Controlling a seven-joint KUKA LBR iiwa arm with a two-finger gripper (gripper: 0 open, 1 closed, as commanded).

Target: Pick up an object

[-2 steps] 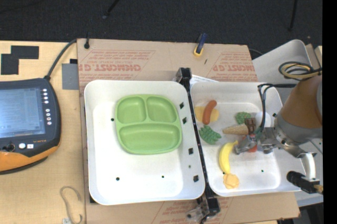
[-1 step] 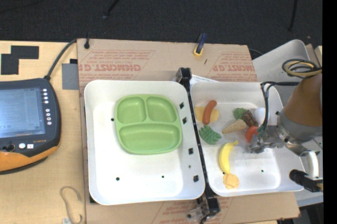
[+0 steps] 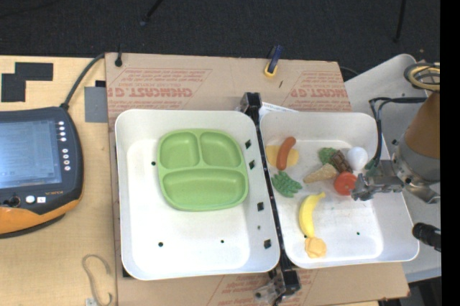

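Gripper [image 3: 361, 187] sits low at the right side of the right bin [image 3: 366, 243], touching the tomato [image 3: 344, 184]; whether its fingers pinch it, I cannot tell. Banana [image 3: 309, 212] lies lower left of it.

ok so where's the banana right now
The banana lies in the right bin, toward its front, just above the small orange toy.

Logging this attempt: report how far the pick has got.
Done: the gripper is down in the right bin, beside the tomato. In hand: nothing visibly held; the tomato sits in the bin. Left: grasp and lift. The banana and sausage lie untouched.
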